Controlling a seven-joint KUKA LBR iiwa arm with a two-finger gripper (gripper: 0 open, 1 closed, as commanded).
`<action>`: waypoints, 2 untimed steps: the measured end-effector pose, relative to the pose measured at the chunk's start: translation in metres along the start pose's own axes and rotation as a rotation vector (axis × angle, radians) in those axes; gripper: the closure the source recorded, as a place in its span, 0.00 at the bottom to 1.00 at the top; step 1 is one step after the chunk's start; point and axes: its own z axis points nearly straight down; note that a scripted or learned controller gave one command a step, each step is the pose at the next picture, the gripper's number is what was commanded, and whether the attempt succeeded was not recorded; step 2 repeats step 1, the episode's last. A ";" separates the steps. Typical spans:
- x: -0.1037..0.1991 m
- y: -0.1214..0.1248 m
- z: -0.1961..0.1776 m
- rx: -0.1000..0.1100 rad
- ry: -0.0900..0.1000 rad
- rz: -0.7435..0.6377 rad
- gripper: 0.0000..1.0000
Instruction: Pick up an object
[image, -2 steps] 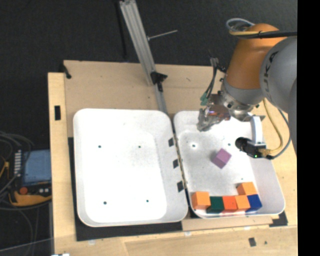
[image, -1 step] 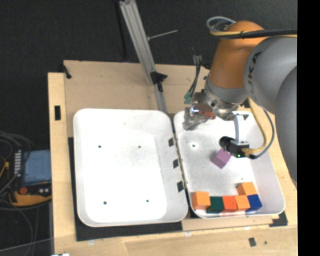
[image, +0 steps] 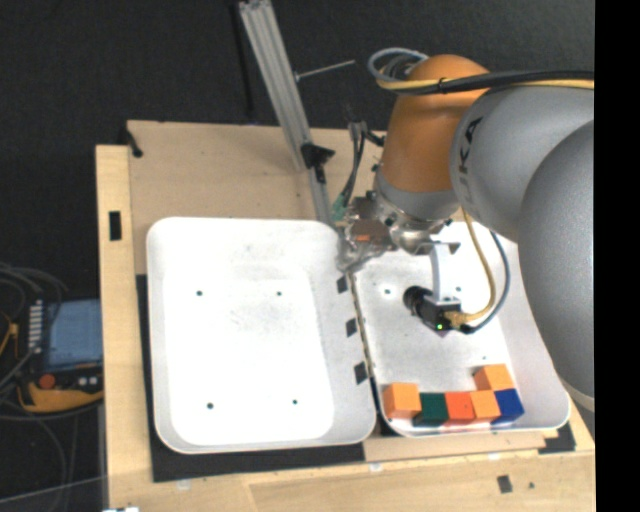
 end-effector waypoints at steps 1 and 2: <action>0.055 -0.009 0.008 0.001 0.001 -0.001 1.00; 0.055 -0.009 0.008 0.001 0.001 -0.001 1.00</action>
